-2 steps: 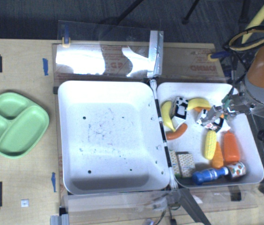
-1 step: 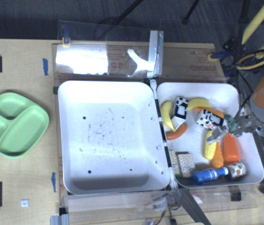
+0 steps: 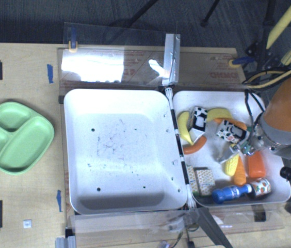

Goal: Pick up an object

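White plastic forms the two shallow bins on the wooden counter (image 3: 21, 66); the left bin (image 3: 119, 149) has only faint scuffs and small dark dots on its floor, while the right bin (image 3: 285, 190) holds a crowd of small things. Against its left wall lies a yellow banana (image 3: 184, 127), with a thin orange carrot-like piece (image 3: 195, 145) curving below it. Just right of the banana sits a black-and-white patterned piece (image 3: 199, 119), a second yellow curved piece (image 3: 219, 113) arching beside it. Another black-and-white spotted toy (image 3: 230, 132) lies near the middle. Nearer the front edge are a yellow corn-like piece (image 3: 231, 165), an orange block (image 3: 256, 164), a blue bottle (image 3: 231, 193) lying on its side, a speckled round piece (image 3: 261, 188) touching its right end, and a checked packet (image 3: 203, 180) by the divider.

The arm's orange band (image 3: 290, 107) and grey wrist enter from the right, cut off by the picture's edge. The claw (image 3: 244, 148) hangs low over the bin's middle, just beside the spotted toy and the corn-like piece; its tips blur into cables and clutter, so whether they are apart or together I cannot tell.

A green divided plate (image 3: 14, 137) rests on the counter, well left of the bins.
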Controlling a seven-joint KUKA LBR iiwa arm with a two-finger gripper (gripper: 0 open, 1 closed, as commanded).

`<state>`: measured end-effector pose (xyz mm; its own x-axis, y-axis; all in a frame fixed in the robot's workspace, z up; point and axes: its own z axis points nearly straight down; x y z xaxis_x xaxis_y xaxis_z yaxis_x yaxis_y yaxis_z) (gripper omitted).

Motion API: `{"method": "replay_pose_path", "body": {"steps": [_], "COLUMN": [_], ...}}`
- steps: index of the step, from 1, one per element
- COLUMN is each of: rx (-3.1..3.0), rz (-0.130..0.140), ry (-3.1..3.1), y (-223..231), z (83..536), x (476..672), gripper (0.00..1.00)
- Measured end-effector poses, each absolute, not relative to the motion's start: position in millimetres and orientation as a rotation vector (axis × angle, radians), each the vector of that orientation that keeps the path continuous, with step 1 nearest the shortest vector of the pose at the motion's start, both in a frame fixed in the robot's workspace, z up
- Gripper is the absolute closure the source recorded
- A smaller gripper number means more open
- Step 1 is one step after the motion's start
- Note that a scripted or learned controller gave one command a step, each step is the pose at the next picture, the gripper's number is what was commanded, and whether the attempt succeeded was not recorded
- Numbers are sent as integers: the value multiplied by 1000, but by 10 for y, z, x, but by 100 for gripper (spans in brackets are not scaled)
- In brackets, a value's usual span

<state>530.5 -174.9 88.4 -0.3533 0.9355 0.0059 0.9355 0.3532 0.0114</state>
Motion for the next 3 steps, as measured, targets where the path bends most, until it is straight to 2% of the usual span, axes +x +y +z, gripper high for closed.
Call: {"method": "replay_pose_path", "body": {"steps": [1, 2, 3], "rx": [1556, 1959, 1959], "rz": [9, 5, 8], "ry": [2723, 2450, 2444], "y": [-1803, -1492, -1506], "z": [872, 871, 982], "x": [5344, 5298, 5310], "gripper": [0, 0, 100]}}
